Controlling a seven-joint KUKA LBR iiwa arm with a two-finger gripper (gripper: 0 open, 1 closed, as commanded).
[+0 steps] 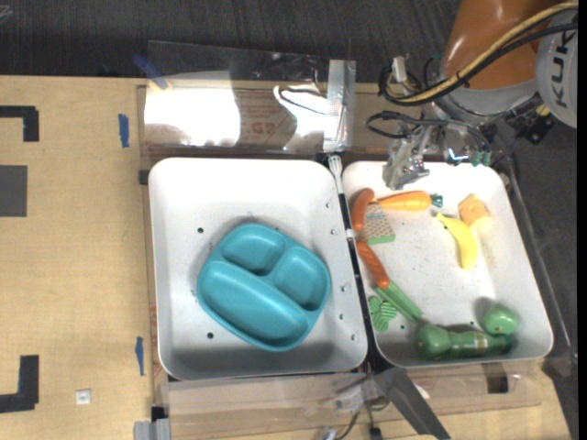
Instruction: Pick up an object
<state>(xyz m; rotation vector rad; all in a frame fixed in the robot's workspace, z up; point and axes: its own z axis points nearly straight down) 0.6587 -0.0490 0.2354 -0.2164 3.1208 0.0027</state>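
Orange carrot [404, 202] is lying in the right bin [523, 273], just below the pincer [404, 168], whose finger spread cannot be told; a teal divided plate [264, 284] is being carried by the left bin [174, 246].

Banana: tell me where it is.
The banana lies in the right bin, toward its upper right, just below an orange piece and right of the carrot.

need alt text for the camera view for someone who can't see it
The gripper hovers over the far edge of the right bin, just above a toy carrot, holding nothing visible. That bin also holds a banana, a sausage and green toy vegetables. The left bin holds a teal divided plate.
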